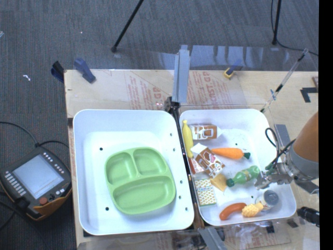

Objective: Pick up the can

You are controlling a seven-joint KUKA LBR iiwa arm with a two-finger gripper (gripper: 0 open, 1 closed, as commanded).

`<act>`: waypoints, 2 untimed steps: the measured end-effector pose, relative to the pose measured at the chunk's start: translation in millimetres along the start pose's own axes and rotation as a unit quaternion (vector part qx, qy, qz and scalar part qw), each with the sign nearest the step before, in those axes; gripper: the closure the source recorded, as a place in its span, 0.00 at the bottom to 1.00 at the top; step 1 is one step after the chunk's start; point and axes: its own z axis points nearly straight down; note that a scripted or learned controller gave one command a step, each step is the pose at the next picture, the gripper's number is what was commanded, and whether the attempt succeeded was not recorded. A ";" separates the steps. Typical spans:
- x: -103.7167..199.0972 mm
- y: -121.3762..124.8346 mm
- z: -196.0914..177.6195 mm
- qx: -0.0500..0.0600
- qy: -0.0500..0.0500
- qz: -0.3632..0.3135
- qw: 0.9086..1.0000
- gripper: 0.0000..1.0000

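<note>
Can (pixel 270 197) just below end effector (pixel 268 179)

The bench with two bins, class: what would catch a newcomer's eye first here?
The bright green divided plate lies alone in the left bin. The right bin holds a jumble of toy food, with an orange carrot near its middle. The gripper hangs just above the can at that bin's near right corner.

The can (pixel 270 197) is small and silvery, standing upright with its round top showing, near the right bin's front right corner.
</note>
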 end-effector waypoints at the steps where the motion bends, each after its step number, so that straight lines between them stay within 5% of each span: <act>1: 1.1 34.9 28.0 -0.001 -0.001 0.101 0.995 1.00; 2: 76.7 41.8 -94.7 -0.004 -0.001 0.144 0.990 1.00</act>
